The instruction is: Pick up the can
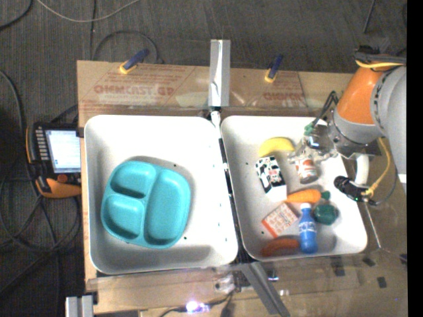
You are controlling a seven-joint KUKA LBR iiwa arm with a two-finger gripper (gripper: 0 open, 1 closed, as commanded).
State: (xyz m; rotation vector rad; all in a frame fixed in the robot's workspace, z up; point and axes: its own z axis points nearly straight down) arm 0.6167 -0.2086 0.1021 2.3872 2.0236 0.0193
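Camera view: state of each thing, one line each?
can: upright in the right bin, under the gripper
banana: lying by the can
carrot: lying flat
blue bottle: on its side
teal tray: flat in the left bin

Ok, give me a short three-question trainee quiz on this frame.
1. True or false: the plate lies in the right bin.
2. Which is nearest the can? A) bottle B) gripper C) plate
3. Fill in: the banana lies in the ___ bin.
Key: 1 false; 2 B; 3 right.
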